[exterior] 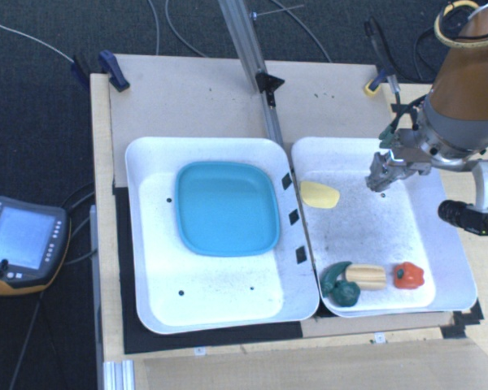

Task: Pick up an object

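L to R: blue plate (228,208) sits in the left bin (146,242), too flat to bother w/. In the right bin (366,234), yellow piece (319,194) lies near the divider, small, rounded, pale. My gripper (381,175) hovers just right of it, above the bin floor, nothing in it; can't tell its state. I'd shift left, centre over the yellow piece, drop straight, then squeeze. Green thing (340,283), tan block (366,277), red piece (407,275) crowd the near edge, harder picks.

Plate (228,208) in left bin (150,299)
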Available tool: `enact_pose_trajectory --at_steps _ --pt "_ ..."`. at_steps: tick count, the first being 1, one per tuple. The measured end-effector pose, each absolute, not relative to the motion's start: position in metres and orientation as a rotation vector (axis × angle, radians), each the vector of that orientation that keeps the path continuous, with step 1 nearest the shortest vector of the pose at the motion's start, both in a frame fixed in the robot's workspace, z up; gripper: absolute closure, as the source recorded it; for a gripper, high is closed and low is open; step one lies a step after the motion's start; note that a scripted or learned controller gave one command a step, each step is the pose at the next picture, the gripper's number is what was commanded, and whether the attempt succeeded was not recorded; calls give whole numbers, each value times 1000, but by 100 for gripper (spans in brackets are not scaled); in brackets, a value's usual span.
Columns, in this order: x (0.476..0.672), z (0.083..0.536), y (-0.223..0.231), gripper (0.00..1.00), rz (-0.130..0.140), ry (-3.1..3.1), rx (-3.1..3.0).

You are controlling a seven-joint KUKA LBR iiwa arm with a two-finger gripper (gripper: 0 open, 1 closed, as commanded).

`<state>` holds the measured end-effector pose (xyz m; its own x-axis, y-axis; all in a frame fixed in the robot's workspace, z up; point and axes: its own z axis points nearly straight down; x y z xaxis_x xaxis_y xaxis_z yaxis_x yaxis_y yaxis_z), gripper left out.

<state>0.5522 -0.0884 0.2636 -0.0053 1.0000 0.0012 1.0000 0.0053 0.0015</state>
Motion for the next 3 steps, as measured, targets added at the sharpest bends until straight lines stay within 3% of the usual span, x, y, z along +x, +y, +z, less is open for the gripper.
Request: enact_pose_trajectory --at_steps 1,3 --pt "564 254 -40 100 1 2227 2217" --pt "562 248 75 100 2 2228 2216"
